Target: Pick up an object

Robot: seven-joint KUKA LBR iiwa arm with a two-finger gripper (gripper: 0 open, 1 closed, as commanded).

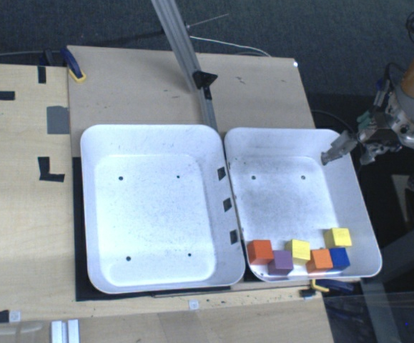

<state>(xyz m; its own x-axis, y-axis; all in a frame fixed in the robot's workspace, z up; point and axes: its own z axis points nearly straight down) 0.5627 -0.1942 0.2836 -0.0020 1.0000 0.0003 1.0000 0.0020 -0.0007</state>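
Observation:
Several small cubes lie along the near edge of the right bin point(278, 133): an orange cube point(260, 251), a purple cube point(283, 261), a yellow cube point(300, 249), a second orange cube point(321, 260), a blue cube point(339, 258) and another yellow cube point(340, 236). My gripper point(350, 154) hangs over the far right rim of that bin, well behind the cubes. Its fingers are spread open and hold nothing.
The left bin point(89, 145) sits beside the right one, joined by black clips point(227, 204). A slanted metal pole point(179, 36) rises behind the bins. Blue-and-yellow clamps sit at the bench's far left corner point(74, 66) and near edge point(327, 286).

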